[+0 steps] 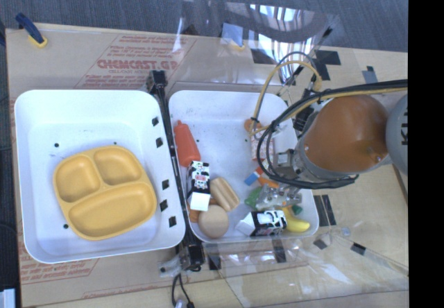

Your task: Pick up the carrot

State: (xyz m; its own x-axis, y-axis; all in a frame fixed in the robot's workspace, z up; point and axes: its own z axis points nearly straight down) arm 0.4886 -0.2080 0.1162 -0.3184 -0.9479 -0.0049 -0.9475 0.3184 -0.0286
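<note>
The carrot (186, 144) lay against the left wall of the right bin (229, 102), well apart from the gripper (279, 194), which hung low over the clutter on the bin's right side, its grip impossible to judge.

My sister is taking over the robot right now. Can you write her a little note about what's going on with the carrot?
Gripper: low over the right bin, near its lower right corner; can't tell what it is doing.
Carrot: lying by the right bin's left wall, apart from the gripper.
Left bin: holds the yellow divided plate.
Done: nothing visible; the carrot is not picked up.
Left: move across to the carrot, grasp it, lift it.
</note>
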